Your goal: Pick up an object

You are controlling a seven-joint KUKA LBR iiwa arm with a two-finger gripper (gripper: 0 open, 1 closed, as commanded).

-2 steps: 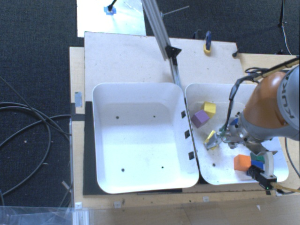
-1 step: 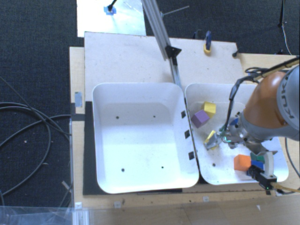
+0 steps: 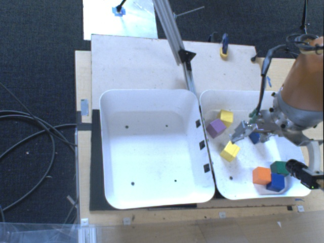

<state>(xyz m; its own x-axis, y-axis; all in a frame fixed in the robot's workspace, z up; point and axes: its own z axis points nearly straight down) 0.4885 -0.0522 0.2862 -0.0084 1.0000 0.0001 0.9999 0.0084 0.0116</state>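
Reaching in over the right bin (image 3: 238,194), the tool (image 3: 247,131) hangs low among the blocks, but nothing can be seen between its fingers, and whether they are spread or pressed together cannot be told from this angle. So the pick looks not yet done: every block appears to rest on the bin floor. A dark blue block (image 3: 254,137) sits just beside the tool, partly hidden by it, and seems the likeliest target. A yellow cube (image 3: 230,151) lies just below and left of the tool, a purple cube (image 3: 216,127) and a second yellow cube (image 3: 226,117) to its left. An orange cube (image 3: 261,175), a blue cube (image 3: 276,182) and a green block (image 3: 280,167) cluster near the bin's lower right corner. Left of this bin stands the other white bin (image 3: 109,151). Both rest on a pale worktop (image 3: 136,65), with dark carpet (image 3: 35,44) and loose black cables (image 3: 30,135) further left.
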